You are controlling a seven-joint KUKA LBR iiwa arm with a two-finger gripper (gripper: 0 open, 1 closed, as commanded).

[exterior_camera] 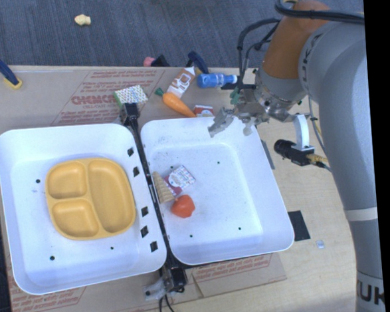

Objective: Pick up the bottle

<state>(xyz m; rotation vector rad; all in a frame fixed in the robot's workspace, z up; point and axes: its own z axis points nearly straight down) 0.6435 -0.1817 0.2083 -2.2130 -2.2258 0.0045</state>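
A small white bottle with an orange label [180, 83] lies on the cardboard behind the right bin [271, 200], outside it. Just to its right lies a blue bottle-like item with a white cap [214, 80]. My gripper [234, 124] hangs over the back rim of the right bin, right of and nearer than both bottles. Its two grey fingers are spread apart and open, with nothing between them.
An orange carrot [177, 104] and a small red packet [203, 109] lie by the bin's back edge. Inside the right bin are a cone [162, 187], a red-white packet [181, 177] and a red fruit [182, 206]. A yellow divided plate [90, 197] sits in the left bin.
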